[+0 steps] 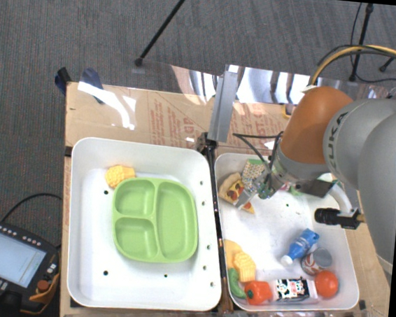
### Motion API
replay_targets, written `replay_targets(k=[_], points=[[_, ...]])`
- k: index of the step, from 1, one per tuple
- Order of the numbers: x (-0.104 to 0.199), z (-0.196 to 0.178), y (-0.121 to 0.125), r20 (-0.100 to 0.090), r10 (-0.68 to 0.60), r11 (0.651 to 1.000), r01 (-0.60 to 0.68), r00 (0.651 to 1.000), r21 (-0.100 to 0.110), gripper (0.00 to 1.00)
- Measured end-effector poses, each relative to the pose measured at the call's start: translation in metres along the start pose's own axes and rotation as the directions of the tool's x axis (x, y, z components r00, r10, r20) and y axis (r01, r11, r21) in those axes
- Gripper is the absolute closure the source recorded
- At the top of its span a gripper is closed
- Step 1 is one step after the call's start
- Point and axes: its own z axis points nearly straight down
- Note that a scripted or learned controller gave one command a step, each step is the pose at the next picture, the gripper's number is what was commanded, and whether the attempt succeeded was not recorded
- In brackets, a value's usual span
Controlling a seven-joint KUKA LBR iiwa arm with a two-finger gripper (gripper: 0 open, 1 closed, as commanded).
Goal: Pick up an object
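I'm down in the right bin [341,271], my gripper [264,189] poised just beside the toy pizza slice [237,191] at the bin's back-left corner, though whether my fingers are apart or closed I cannot tell from here. This looks like the reach-and-grasp step: next I need to settle over the slice, close on it firmly, then lift straight up.

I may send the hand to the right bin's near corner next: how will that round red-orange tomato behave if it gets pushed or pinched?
The tomato looks round and smooth, so a push would probably roll it. It sits near the right bin corner wall beside the milk carton, which may stop it. Its glossy skin suggests hard plastic, likely light and apt to slip from a pinch.
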Motion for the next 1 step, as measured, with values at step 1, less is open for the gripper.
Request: replay_targets(k=[1], points=[[0.019, -0.0947, 0.0154, 0.004, 0.114, 0.993, -0.114, 0.993, -0.012, 1.0]])
